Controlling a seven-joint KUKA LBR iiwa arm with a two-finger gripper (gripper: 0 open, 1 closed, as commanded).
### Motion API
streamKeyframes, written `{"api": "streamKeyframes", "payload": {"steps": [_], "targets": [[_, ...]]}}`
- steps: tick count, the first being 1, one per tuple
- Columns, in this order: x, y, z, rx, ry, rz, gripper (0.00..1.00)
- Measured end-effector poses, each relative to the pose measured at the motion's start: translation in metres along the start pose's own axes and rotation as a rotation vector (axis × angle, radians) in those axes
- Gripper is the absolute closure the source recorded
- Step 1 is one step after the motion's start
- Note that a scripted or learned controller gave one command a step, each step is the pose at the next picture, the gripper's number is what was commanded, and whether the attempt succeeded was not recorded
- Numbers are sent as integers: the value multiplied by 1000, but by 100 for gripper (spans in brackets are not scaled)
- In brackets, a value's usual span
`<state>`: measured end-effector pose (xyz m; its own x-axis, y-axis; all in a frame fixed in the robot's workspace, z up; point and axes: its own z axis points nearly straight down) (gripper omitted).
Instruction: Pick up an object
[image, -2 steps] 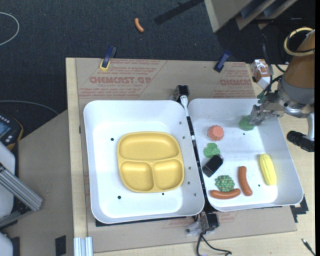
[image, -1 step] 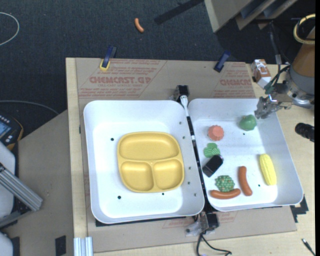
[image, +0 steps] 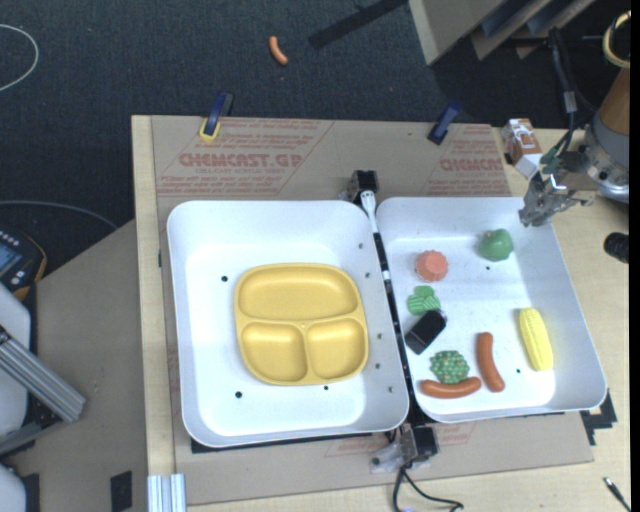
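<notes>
Toy food fills the right bin (image: 570, 300), and any piece could be the one I pick. I go from the biggest thing to the smallest.

The cardboard sheet (image: 300, 150) lies under both bins. The left bin (image: 200, 300) holds a yellow tray (image: 300, 322) with three parts, sitting in the middle of that bin.

The arm (image: 610, 150) comes in over the far right corner of the right bin. My gripper (image: 535, 210) hangs just above that bin's far edge, near the right corner. I cannot tell if it is open or closed, and I see nothing held in it.

In the right bin, the yellow corn (image: 535, 338) lies near the right edge. A long red sausage (image: 489, 361) lies beside it, toward the near edge. Another red sausage (image: 450, 388) lies along the near edge, touching the bumpy green broccoli (image: 448, 365). A black block (image: 426, 330) sits tilted near the left edge, with a small green piece (image: 423, 299) just behind it. A round pink piece (image: 432, 265) sits farther back. A round green piece (image: 495, 243) sits near the far edge, close to my gripper but not touching it.
</notes>
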<state>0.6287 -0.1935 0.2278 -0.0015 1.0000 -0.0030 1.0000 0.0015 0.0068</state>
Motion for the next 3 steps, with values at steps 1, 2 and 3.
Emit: {"api": "streamKeyframes", "payload": {"steps": [1,2,3], "targets": [[42,-21,0,9,5,-2,100],[84,-31,1,9,6,-3,100],[142,-47,-8,9,7,-5,100]]}}
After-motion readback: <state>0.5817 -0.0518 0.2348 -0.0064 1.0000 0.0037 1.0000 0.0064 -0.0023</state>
